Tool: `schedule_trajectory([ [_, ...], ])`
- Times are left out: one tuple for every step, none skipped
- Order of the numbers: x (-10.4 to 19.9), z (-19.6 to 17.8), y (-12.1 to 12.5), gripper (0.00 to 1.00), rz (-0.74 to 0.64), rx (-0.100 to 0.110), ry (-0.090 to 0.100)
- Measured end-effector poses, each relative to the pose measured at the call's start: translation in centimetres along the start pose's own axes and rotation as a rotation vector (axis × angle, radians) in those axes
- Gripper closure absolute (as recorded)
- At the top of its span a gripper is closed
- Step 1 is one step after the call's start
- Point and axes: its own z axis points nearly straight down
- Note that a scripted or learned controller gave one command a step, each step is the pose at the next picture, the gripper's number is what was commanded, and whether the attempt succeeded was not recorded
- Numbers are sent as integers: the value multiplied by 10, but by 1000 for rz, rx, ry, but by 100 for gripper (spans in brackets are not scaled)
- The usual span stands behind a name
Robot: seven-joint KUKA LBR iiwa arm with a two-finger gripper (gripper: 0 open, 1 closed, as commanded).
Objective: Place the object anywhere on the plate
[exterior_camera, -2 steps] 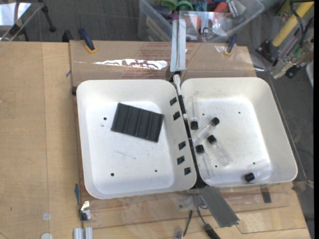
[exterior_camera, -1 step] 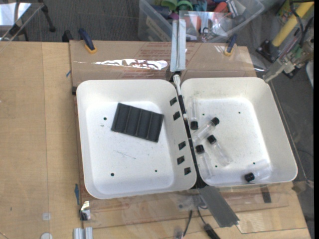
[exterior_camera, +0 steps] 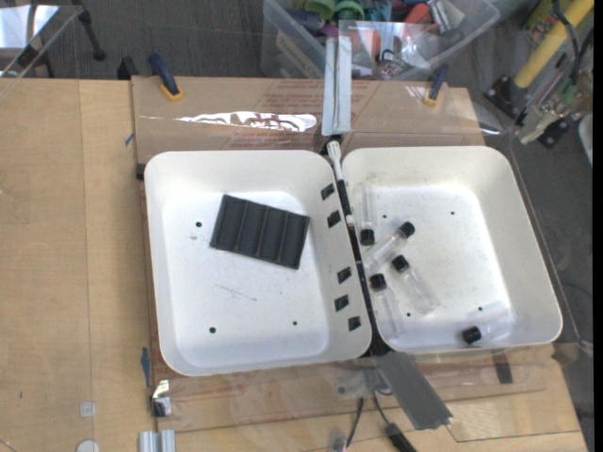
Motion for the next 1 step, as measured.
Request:
schedule_trajectory([
  [0, 0, 0, 0, 0, 1, 0],
])
